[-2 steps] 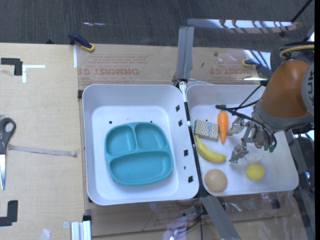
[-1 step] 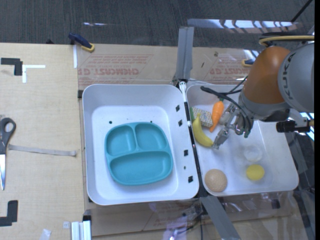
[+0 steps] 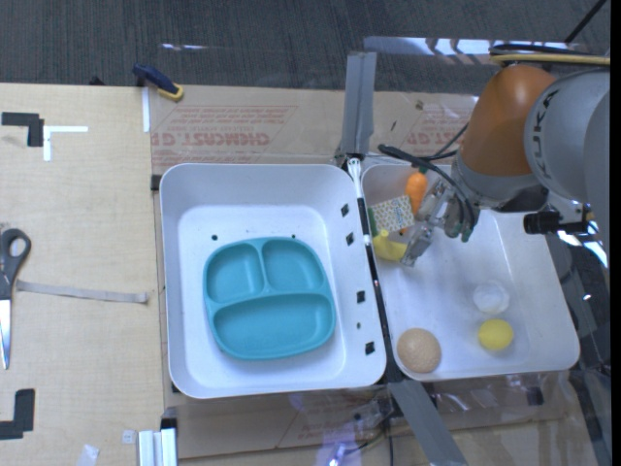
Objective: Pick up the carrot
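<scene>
On the far left, a pair of scissors [image 3: 10, 280] lies on the pale wooden bench [image 3: 78, 212], with a strip of grey tape [image 3: 82, 293] just beside it. Black and white marks sit near the top left corner. A small blue and yellow clamp [image 3: 158, 81] rests at the back edge. Behind the bins lies brown cardboard [image 3: 243, 124] with red printed letters on it; they look back to front, so the words cannot be read.

Next comes the left bin [image 3: 179, 260], white and shallow with round corners. A teal plastic plate [image 3: 271, 297] lies flat in it. The plate is smooth and has three parts, two small ones at the back and one long one at the front.

The right bin [image 3: 539, 348] touches the left one. At its back left corner is the carrot [image 3: 416, 190], small, orange and stubby, standing close by the gripper. Just beside it are a spotted green and tan block [image 3: 391, 213] and a yellow lump [image 3: 390, 248]. Near the front sit a tan egg shape [image 3: 419, 349], a yellow ball [image 3: 496, 334] and a pale round thing [image 3: 490, 298].

The gripper [image 3: 441, 223] hangs over the back of this bin, close to the carrot. You cannot tell if its two metal parts are apart or together. The arm [image 3: 543, 134] is grey and round, with a shiny orange band.
</scene>
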Tool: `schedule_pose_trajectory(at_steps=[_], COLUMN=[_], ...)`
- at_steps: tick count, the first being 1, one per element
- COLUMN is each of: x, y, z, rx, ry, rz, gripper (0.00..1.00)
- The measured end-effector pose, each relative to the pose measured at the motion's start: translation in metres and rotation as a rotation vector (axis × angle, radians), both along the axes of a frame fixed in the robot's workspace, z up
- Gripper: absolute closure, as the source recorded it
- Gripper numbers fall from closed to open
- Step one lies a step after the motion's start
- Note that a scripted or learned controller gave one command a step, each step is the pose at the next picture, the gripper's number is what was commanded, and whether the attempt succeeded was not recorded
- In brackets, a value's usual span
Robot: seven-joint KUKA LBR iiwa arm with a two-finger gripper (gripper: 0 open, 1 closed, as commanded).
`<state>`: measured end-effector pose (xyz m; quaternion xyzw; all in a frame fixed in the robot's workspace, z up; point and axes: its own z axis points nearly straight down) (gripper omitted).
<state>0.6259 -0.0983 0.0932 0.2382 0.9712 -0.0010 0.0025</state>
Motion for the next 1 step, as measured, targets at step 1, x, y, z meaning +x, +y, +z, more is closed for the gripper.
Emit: schedule_pose_trajectory(at_steps=[1], x=[0.022], y=[0.0024], z=[0.0002], rx=[0.002], ry=[-0.001], rz=[-0.058], gripper=[0.0])
